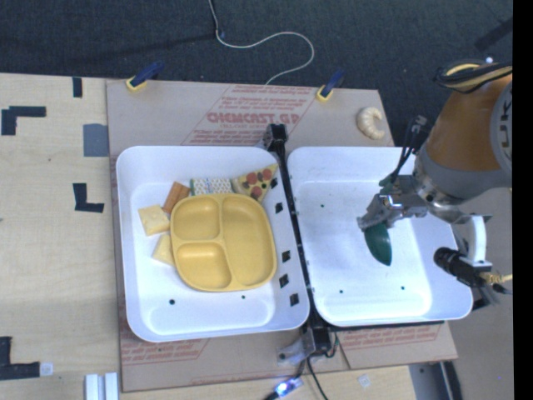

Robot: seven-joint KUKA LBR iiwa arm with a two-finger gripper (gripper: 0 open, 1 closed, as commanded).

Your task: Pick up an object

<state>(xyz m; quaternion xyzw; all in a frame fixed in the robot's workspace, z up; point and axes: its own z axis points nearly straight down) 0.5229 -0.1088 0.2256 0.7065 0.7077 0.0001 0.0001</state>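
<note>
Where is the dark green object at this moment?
The dark green object is in the right bin, toward its right half, directly below the gripper. It is far from the yellow divided plate in the left bin.

A grey arm with an orange band, black cable and metal tool.
</note>
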